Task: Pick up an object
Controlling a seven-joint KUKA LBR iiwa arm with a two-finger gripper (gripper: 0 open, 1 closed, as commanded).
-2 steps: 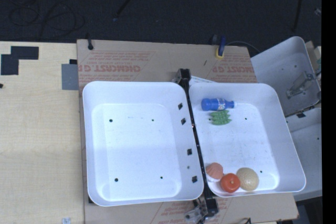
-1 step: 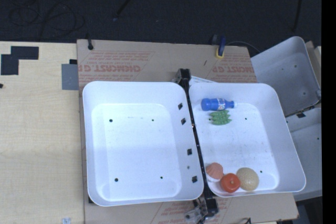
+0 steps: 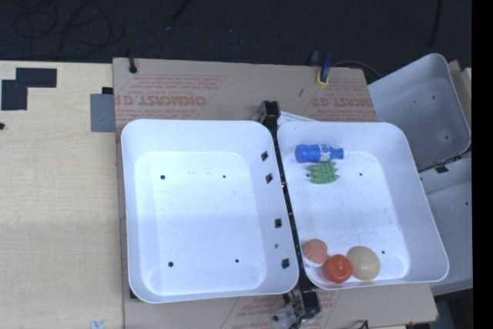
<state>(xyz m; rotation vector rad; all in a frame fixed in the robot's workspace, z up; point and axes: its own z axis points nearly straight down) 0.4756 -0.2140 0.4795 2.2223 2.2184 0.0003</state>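
Note:
The right bin (image 3: 400,189) holds several small objects. A blue bottle (image 3: 316,153) lies on its side near the bin's back left corner. Just in front of it sits a small green leafy piece (image 3: 323,173). At the front of the bin a pink shell-like piece (image 3: 314,250), a red tomato-like ball (image 3: 337,268) and a tan round object (image 3: 363,262) lie close together in a row.
The left bin (image 3: 146,196) sits beside the right one, joined along a black clipped seam (image 3: 279,196). Both rest on a cardboard sheet (image 3: 200,92) over a wooden bench. A grey-white panel (image 3: 424,104) stands at the right.

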